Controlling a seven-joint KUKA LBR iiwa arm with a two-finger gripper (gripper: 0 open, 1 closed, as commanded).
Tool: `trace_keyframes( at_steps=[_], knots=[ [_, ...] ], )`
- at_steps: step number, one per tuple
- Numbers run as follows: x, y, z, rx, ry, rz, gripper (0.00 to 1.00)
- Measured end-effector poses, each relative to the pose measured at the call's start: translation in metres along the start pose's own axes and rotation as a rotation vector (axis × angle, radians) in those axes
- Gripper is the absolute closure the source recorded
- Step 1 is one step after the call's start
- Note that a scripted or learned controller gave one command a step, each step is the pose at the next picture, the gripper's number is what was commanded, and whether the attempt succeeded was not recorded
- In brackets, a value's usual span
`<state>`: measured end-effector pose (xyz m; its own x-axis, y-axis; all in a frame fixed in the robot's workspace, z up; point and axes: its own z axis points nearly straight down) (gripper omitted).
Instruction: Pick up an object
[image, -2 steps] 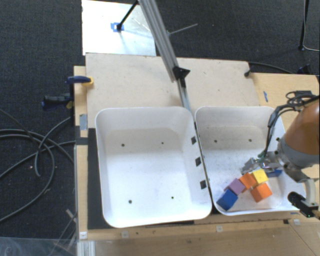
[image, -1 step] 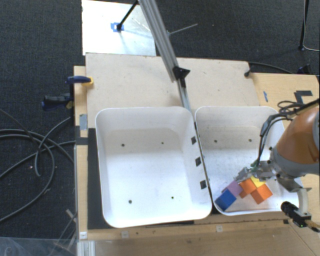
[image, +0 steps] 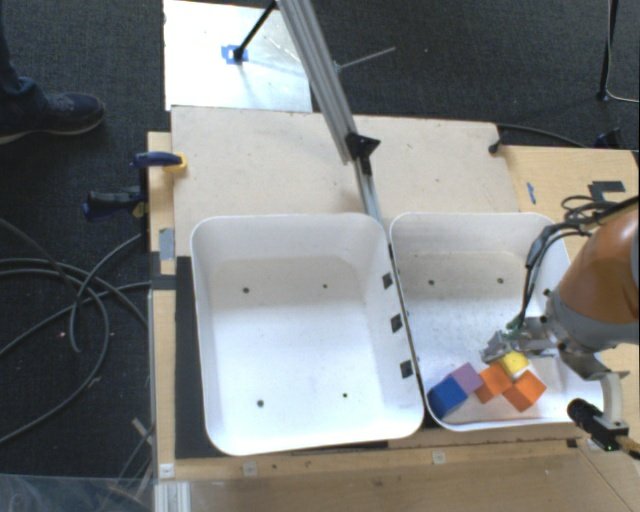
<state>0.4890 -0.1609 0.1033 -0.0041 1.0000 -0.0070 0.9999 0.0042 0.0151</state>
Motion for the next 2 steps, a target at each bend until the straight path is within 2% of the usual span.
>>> trace_keyframes(
  at_steps=[1,2],
  knots=[
    [0.063,0.003,-0.108,0.005,0.007,-0.008,1.00],
    [0.151,0.022,-0.113,0.012,0.010,-0.011,1.00]
  ],
)
